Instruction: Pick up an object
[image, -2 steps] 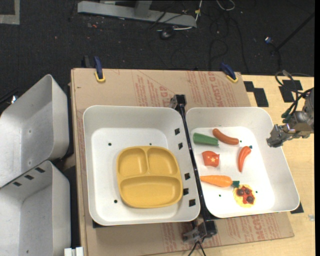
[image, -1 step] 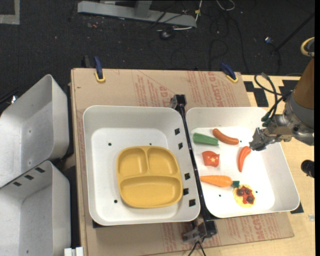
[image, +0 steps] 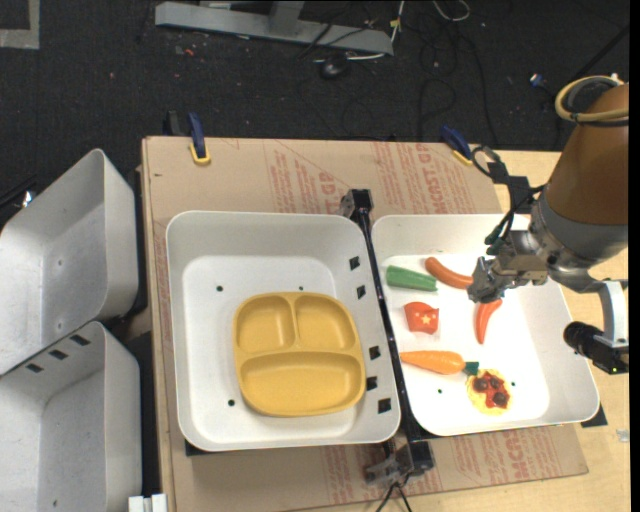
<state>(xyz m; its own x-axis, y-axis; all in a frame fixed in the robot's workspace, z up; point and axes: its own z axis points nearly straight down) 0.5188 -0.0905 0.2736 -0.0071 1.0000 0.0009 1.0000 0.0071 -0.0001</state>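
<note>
Nearest the camera, at six o'clock in the right bin (image: 560, 405), lies a small pizza-like toy (image: 490, 391) with red topping, and just beside it at about ten o'clock a carrot (image: 434, 361) rests flat. Further in, toward the bin's centre, sits a red strawberry-like piece (image: 422, 318), and at three o'clock from it a red chili pepper (image: 485, 318) lies on the bin floor. Beyond these, at about eleven o'clock in the bin, a green piece (image: 411, 278) lies beside an orange sausage-like piece (image: 447, 272). The left bin (image: 200, 330) holds a yellow divided tray (image: 298, 353). Both bins sit on the tabletop (image: 270, 175).

The end effector (image: 489, 283) hovers low over the upper end of the chili pepper, near the sausage's right tip; I cannot tell whether it is apart or together, since the wrist hides it. No toy is seen lifted: every piece appears to rest in the bin. By my judgement the task is at the approach or grasp stage, with closing on a piece and raising it left to do
</note>
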